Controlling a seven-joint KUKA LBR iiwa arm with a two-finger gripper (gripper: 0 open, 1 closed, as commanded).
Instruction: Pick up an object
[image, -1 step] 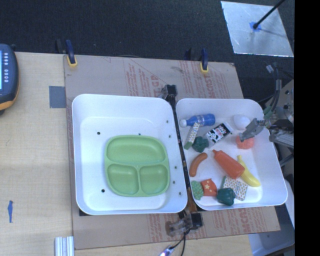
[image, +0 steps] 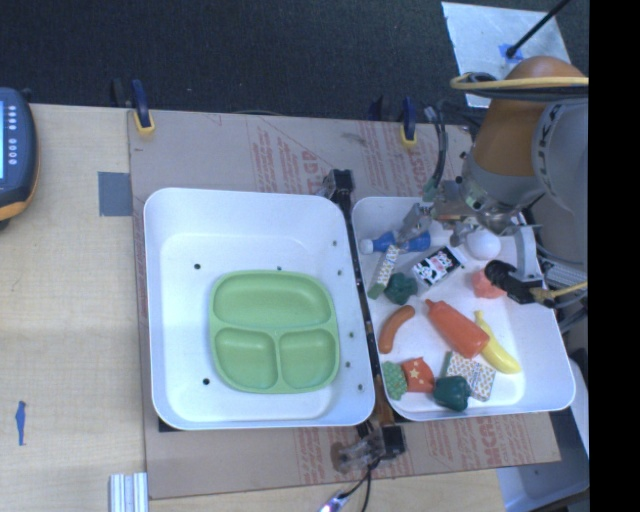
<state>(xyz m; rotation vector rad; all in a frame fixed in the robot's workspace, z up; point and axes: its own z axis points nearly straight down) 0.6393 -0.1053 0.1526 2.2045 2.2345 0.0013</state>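
My gripper (image: 417, 222) hangs over the far left part of the right bin (image: 545, 395), just above a blue tube (image: 392, 243). A green-and-white stick (image: 385, 270) and a dark green lump (image: 401, 289) lie right below it. A black-and-white patterned box (image: 437, 266) and a white ball (image: 484, 244) sit to its right. Further forward lie an orange sausage (image: 396, 327), a red-orange carrot-shaped toy (image: 457, 328) and a yellow banana (image: 498, 352). No object can be seen held by the gripper.
The left bin (image: 170, 300) holds a green divided plate (image: 272, 330). Along the right bin's front lie a red-and-green packet (image: 414, 375), a dark green toy (image: 452, 393) and a checkered pouch (image: 477, 374). A pink piece (image: 486, 288) rests near the right wall.
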